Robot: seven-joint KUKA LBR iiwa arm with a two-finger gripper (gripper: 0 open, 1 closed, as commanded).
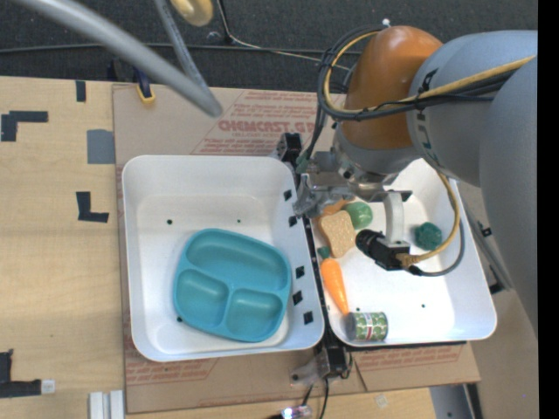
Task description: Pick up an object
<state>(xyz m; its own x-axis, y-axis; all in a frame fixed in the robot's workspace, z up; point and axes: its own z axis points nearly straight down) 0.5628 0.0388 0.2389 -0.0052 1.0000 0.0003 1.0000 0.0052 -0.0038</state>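
The claw (325,201) hangs low over the left edge of the right bin (472,304), close to the wall it shares with the left bin (140,234). The arm's grey body and orange band cover it from above, so I cannot tell how far open it is or whether it has hold of anything.

Just below the claw lies a tan sponge-like block (337,232), touching or nearly touching the claw's lower end. A green ball-shaped thing (358,213) sits just beside the block, on its upper right. Below the block an orange carrot (334,285) lies along the bin's left wall, and near the front wall a small can with a green label (369,325) lies on its side. A teal lump (428,233) rests further right, beside a white part and black cable of the arm.

The left bin holds a blue divided plate (232,284), well apart from the claw. Both bins sit on a cardboard sheet (253,125) on the tabletop (52,260).
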